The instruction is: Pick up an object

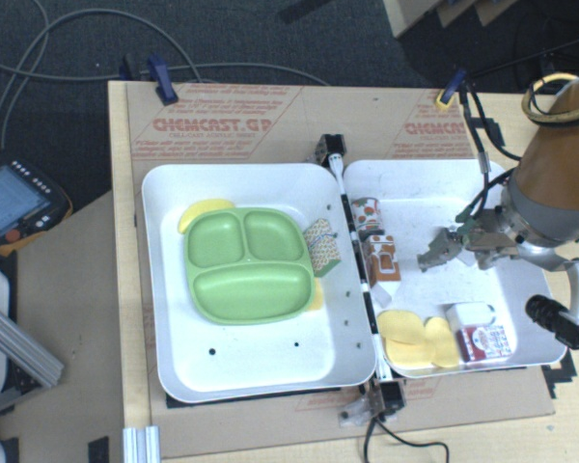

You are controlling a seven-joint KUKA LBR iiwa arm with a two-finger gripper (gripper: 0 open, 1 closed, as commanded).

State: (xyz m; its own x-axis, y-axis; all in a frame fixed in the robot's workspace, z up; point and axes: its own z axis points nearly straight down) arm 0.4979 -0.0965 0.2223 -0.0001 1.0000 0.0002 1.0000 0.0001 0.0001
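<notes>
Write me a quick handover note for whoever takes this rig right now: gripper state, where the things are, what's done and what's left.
Gripper: over the right bin, fingers look open, nothing between them.
Right bin: two brown packets by its left wall, yellow pieces and a red-and-white carton at the near end.
Left bin: green divided plate, yellow piece at its far corner, patterned packet beside its right edge.
Done: nothing picked yet.
Left: grasp and lift one object.

Brown snack packet (381, 258) lies flat along right bin's (521, 360) left wall.
</notes>
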